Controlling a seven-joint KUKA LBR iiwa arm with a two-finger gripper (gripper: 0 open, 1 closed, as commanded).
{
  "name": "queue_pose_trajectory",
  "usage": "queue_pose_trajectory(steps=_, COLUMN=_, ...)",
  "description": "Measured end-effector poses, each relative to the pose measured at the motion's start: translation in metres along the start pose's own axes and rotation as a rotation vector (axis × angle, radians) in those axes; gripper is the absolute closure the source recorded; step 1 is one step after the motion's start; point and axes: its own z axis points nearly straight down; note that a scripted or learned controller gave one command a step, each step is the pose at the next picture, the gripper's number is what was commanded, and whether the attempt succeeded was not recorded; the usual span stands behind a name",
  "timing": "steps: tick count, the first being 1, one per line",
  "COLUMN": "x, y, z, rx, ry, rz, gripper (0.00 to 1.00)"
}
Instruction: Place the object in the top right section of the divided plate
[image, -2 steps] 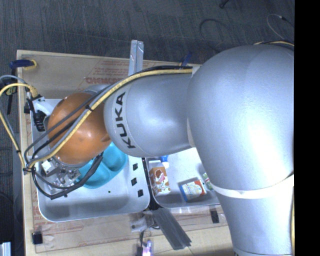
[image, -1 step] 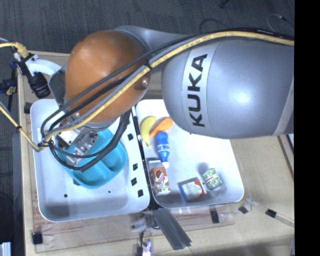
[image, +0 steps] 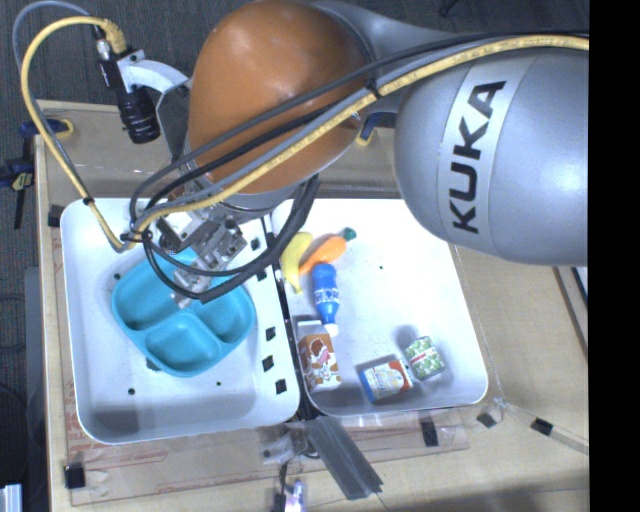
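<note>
End effector (image: 200, 245) hangs over the blue divided plate (image: 185, 320) in the left bin (image: 100, 400); cannot tell its state, nor see any object in it. Advice: centre over the top right section, descend low before letting go.

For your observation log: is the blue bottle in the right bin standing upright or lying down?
Lying down. The blue bottle rests lengthwise on the right bin's floor, white cap end toward the near rim, beside the banana and carrot.
</note>
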Motion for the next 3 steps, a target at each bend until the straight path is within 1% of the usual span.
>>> queue_pose_trajectory(steps=1, x=-0.035, y=0.02, z=0.116, rx=-0.004, ry=-0.004, rz=-0.797, gripper=1.0)
queue_pose_trajectory(steps=2, x=-0.048, y=0.005, z=0.2, rx=-0.004, ry=-0.005, rz=-0.778, gripper=1.0)
queue_pose_trajectory(steps=3, x=-0.036, y=-0.011, z=0.08, rx=-0.002, ry=-0.002, rz=-0.798, gripper=1.0)
